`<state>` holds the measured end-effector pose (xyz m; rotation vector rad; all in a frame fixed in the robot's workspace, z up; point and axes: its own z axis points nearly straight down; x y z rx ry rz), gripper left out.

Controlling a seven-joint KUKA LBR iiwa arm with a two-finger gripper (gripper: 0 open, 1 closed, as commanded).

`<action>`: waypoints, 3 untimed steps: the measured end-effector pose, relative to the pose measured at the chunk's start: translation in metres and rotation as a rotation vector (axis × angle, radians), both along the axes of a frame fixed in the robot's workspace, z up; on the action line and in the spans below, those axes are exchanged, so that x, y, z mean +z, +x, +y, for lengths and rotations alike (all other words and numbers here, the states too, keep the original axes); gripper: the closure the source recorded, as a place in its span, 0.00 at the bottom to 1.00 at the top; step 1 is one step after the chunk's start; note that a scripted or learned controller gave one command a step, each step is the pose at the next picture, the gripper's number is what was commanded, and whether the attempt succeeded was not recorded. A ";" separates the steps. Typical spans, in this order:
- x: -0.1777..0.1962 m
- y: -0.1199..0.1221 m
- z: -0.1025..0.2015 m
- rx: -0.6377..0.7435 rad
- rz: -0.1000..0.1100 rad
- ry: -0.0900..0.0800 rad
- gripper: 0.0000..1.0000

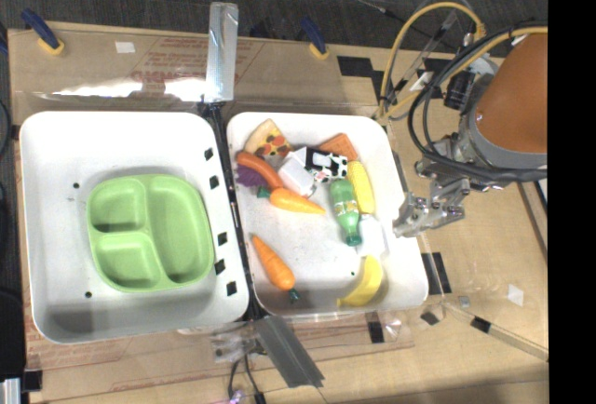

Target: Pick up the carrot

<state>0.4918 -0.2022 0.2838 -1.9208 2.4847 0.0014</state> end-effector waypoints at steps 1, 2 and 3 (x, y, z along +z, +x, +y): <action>0.010 0.002 0.003 0.007 -0.001 0.000 1.00; 0.020 0.003 0.005 0.013 -0.002 0.000 1.00; -0.006 -0.014 0.022 0.303 0.002 0.000 1.00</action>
